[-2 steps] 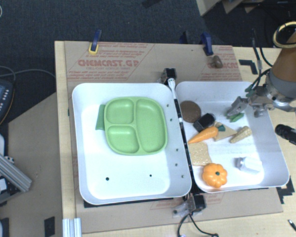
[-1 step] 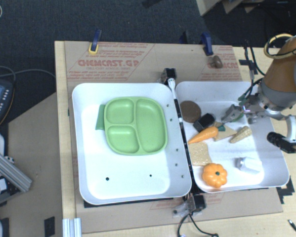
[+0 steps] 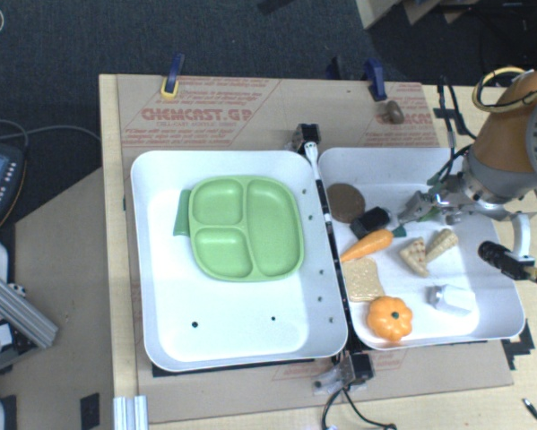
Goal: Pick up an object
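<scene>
The right bin [image 3: 497, 316] holds several small items: an orange carrot [image 3: 367, 245], a brown round disc [image 3: 345, 201], a small black block [image 3: 372, 220], a tan cracker square [image 3: 364, 279], an orange pumpkin [image 3: 389, 318], two beige wedge pieces [image 3: 427, 251] and a white-grey piece [image 3: 451, 298]. My gripper [image 3: 420, 206] reaches in from the right and sits low over the bin's upper middle, just right of the black block and above the beige wedges. Nothing is visibly held in it.
The left bin [image 3: 160, 267] holds a green divided plate [image 3: 246, 227]. The grey and orange arm [image 3: 506, 155] covers the right bin's upper right corner. Blue clamps [image 3: 374, 77] and a yellow clamp [image 3: 170, 82] grip the cardboard board's far edge.
</scene>
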Controlling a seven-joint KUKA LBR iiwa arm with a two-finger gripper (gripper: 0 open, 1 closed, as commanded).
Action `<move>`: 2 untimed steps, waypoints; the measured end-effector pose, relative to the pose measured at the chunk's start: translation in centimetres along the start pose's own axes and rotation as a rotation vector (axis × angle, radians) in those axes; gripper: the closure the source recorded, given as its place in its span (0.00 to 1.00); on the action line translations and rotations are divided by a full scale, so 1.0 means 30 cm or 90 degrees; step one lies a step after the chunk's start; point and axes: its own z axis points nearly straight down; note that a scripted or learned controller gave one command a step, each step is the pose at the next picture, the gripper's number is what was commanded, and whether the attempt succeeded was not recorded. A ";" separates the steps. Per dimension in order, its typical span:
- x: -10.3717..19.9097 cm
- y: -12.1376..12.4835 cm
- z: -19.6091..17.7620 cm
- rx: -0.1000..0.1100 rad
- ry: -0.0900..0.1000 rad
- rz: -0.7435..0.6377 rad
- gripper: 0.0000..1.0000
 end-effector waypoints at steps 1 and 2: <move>0.002 -0.007 -0.025 0.004 0.001 0.000 1.00; -0.017 -0.007 -0.237 0.001 0.000 0.001 1.00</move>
